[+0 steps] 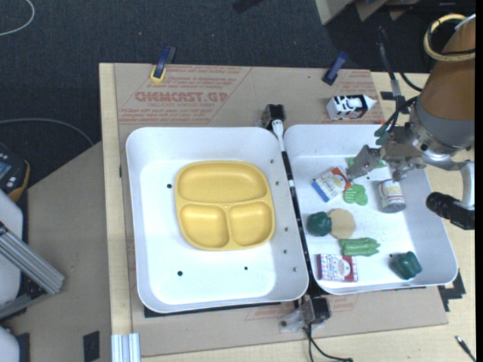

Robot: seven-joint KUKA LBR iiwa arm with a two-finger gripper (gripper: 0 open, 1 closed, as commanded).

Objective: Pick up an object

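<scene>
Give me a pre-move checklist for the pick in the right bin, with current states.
1. Gripper over the right bin: ok, it sits above the bin's upper part.
2. Object between fingers: not ok, none visible.
3. Finger state: cannot tell.
4. Nearest targets: ok, blue-and-white packet, small green piece and silver can lie just below the gripper.
5. Clutter: not ok, packet and green piece look touching.
6. Yellow divided tray: ok, it sits in the left bin, away from the arm.
</scene>
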